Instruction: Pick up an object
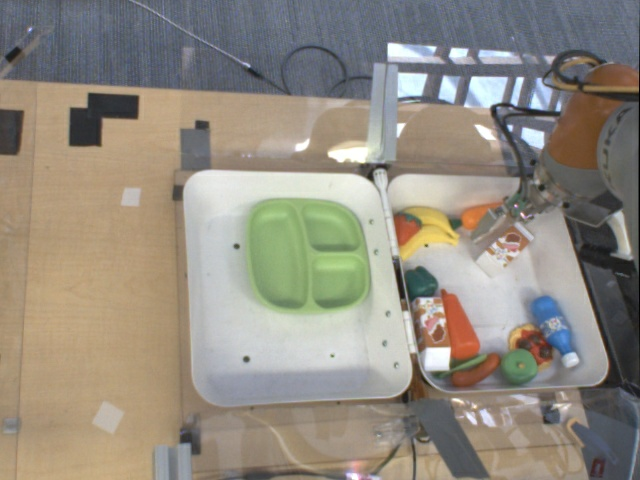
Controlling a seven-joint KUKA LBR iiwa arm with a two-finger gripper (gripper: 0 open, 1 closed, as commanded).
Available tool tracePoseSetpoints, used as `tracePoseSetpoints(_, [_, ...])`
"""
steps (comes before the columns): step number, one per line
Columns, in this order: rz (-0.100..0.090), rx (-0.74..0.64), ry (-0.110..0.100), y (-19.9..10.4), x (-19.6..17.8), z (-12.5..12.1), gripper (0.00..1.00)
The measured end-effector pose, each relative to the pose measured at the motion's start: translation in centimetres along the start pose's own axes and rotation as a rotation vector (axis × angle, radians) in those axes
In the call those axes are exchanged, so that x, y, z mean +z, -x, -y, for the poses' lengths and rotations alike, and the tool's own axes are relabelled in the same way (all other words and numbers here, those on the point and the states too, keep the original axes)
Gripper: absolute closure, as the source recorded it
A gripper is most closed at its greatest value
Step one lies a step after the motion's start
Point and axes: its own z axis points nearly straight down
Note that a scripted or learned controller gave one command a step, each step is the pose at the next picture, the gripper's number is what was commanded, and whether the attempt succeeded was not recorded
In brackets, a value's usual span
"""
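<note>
Hovering fingers (pixel 497 223) over small carton (pixel 503 247), grip unclear, arm (pixel 590 133) cropped right.

The light is bright and even, and it seems to come from above. The two white bins (pixel 300 383) shine very pale, so their edges are hard to see in places. A white glare spot sits on the clear wall (pixel 345 151) behind the bins. Shadows are soft and small, like the one under the green tray (pixel 307 256). The picture is a bit soft, so small things look fuzzy. The desk (pixel 90 268) looks warm and flat.
</note>
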Motion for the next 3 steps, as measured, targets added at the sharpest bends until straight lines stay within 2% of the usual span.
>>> tracePoseSetpoints(1, [-0.001, -0.066, -0.002, -5.7, 0.0, -0.7, 0.00])
tracePoseSetpoints(2, [-0.003, 0.096, -0.018, -8.7, 0.0, -4.0, 0.00])
tracePoseSetpoints(3, [-0.003, 0.353, -0.023, -9.2, 0.1, -5.2, 0.00])
